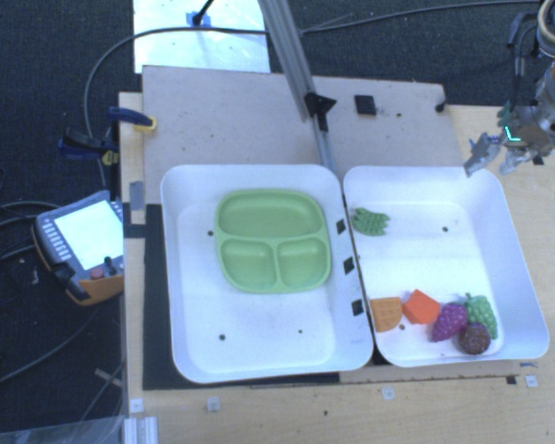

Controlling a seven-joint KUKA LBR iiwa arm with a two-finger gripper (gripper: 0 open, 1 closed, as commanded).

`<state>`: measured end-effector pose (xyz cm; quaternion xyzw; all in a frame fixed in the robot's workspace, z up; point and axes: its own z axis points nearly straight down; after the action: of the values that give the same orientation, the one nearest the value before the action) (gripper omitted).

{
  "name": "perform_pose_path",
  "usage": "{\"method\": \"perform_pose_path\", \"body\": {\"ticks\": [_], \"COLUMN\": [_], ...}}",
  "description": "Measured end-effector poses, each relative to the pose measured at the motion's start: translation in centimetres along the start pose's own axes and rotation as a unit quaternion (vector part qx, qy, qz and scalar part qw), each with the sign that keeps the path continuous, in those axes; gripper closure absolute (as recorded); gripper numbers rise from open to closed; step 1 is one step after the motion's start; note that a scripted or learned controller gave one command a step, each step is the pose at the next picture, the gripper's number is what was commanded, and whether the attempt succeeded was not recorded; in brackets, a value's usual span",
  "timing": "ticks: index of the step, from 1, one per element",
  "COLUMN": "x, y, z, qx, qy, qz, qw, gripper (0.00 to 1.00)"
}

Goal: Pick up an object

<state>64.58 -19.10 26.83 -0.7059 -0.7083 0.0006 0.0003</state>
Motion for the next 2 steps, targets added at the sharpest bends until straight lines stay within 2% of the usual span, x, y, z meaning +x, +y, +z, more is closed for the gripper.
{"method": "perform_pose_path", "body": {"ticks": [1, 2], "x": [0.0, -0.2], "y": [0.1, -0.5], "z": [-0.2, 4.1], "qx": [-0.002, -0.001], "qy": [0.000, 0.000], "qz": [0.000, 0.001], "qw": [1.0000, 1.0000], "gripper": [0.00, 0.00]}}
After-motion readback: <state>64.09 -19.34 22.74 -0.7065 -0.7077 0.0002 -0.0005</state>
